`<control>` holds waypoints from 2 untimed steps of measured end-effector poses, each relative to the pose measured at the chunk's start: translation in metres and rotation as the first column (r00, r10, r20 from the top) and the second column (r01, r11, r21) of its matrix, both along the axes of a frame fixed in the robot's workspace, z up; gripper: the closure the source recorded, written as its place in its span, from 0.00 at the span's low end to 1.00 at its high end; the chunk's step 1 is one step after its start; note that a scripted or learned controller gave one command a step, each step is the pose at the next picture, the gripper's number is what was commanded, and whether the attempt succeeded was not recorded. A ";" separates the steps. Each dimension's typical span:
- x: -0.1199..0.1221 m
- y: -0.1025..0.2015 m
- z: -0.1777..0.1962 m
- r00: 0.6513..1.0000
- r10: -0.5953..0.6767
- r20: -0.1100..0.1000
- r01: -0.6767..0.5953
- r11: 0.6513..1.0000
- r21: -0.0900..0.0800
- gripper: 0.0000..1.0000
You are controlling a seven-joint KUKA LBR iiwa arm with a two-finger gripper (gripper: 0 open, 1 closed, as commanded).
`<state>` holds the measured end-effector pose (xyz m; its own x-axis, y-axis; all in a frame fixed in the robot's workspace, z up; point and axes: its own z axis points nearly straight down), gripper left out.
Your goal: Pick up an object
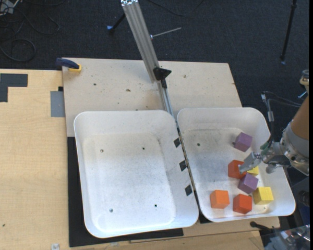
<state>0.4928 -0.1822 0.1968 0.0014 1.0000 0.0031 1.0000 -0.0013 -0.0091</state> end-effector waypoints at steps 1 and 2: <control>0.003 -0.002 -0.045 1.000 0.000 0.001 0.000 1.000 0.000 0.00; 0.007 0.000 -0.082 1.000 -0.007 0.025 0.008 1.000 -0.018 0.00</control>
